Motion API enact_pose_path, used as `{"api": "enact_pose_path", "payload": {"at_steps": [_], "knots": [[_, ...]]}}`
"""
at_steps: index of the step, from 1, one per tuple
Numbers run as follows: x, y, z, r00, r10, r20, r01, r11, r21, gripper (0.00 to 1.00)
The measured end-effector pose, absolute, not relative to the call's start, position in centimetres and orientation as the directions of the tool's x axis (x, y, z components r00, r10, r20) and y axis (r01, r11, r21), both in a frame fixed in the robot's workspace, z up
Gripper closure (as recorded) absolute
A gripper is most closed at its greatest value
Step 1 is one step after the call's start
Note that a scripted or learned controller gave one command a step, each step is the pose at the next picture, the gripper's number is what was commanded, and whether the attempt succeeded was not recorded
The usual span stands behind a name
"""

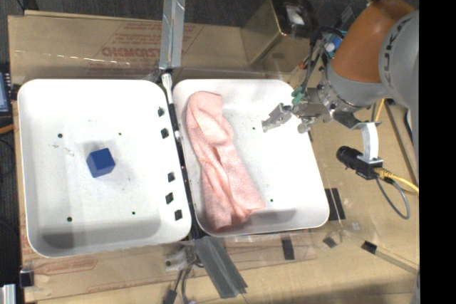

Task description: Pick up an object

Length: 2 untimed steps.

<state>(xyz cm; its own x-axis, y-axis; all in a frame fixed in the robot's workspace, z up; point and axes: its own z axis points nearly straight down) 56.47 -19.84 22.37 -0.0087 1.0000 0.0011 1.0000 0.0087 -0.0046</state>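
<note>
A pink cloth (pixel 217 161) lies lengthwise along the left side of the right bin (pixel 299 181). A small blue cube (pixel 101 161) sits in the left bin (pixel 43 117), left of its middle. My gripper (pixel 289 123) hangs over the upper right part of the right bin, to the right of the cloth and apart from it. Its two grey fingers (pixel 273 121) are spread open, and nothing is between them.
A metal divider post (pixel 172 32) stands at the back between the two bins. A brown box (pixel 278 28) sits behind the right bin. Black clips (pixel 168 153) line the seam between the bins. Bare white floor shows to the right of the cloth.
</note>
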Motion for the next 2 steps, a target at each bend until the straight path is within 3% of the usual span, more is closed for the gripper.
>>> {"api": "enact_pose_path", "payload": {"at_steps": [1, 2], "knots": [[60.6, -12.9, 9.2, -0.008, 1.000, -0.001, 1.000, 0.008, 0.002, 0.00], [63.5, -13.2, 9.3, -0.186, 0.983, 0.000, 0.983, 0.186, 0.000, 0.00]]}}
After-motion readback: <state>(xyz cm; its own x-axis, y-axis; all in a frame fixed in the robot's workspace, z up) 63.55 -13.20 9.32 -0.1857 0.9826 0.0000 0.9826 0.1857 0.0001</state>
